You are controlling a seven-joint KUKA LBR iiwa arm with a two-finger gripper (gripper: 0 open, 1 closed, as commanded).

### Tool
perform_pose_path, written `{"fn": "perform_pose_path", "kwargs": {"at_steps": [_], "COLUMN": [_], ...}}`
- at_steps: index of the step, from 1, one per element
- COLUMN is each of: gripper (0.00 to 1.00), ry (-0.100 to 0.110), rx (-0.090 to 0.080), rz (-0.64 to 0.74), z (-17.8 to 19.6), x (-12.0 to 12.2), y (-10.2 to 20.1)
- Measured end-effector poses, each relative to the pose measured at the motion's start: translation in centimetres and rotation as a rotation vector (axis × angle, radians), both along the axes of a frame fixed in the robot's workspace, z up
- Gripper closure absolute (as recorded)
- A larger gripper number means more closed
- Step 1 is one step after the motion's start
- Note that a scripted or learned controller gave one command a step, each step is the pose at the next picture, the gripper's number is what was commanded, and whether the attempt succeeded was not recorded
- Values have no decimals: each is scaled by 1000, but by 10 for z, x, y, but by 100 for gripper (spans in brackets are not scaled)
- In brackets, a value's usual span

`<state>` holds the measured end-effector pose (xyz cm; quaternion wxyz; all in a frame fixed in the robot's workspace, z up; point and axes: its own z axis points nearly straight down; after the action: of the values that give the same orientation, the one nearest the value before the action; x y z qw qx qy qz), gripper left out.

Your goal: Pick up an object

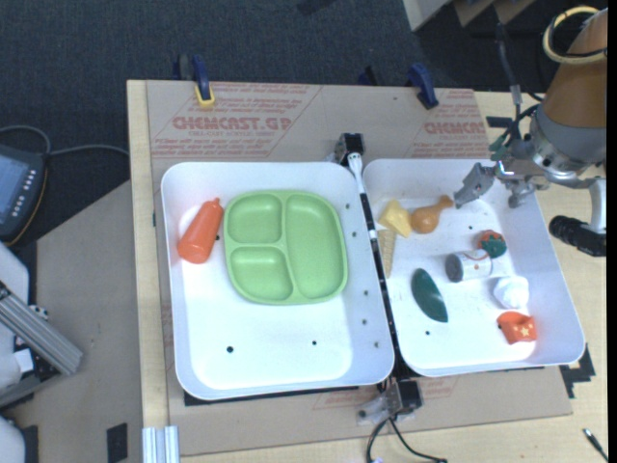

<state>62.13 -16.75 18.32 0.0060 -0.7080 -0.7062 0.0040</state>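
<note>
I have the arm coming in from the right, its tool (494, 183) hovering over the far right part of the right bin (569, 302). I see two grey finger-like pieces spread apart there, one near the bin's back wall and one further right, but I cannot tell from this slant whether the tool is wide or narrow; nothing sits between them.

The nearest candidate is the tan drumstick-shaped toy (429, 215), lying in the back left part of that bin, just beside a yellow wedge (394, 219) on its left. From the tool it lies to the left and a little nearer the camera. Its long axis runs slantwise, thin end up toward the tool, fat end down-left toward the wedge, so I judge the fingers would need to close across that slant.

Further toward the front of the same bin I see a dark green oval (430, 294), a small white cylinder (464, 267), a green-and-red piece (493, 244), a white lump (511, 290) and an orange-red piece (518, 327), all well apart from the tool.

The left bin (193, 355) holds a green divided plate (286, 246) and an orange bottle (200, 231), well away across the tabletop (289, 123). The pick is not yet begun, as I read it
</note>
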Motion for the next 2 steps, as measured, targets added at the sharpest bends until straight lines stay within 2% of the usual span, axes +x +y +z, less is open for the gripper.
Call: {"fn": "perform_pose_path", "kwargs": {"at_steps": [1, 2], "gripper": [0, 0], "ry": [-14, -10], "rx": [-3, -2], "rz": [3, 5], "z": [8, -39], "x": [3, 10], "y": [0, 6]}}
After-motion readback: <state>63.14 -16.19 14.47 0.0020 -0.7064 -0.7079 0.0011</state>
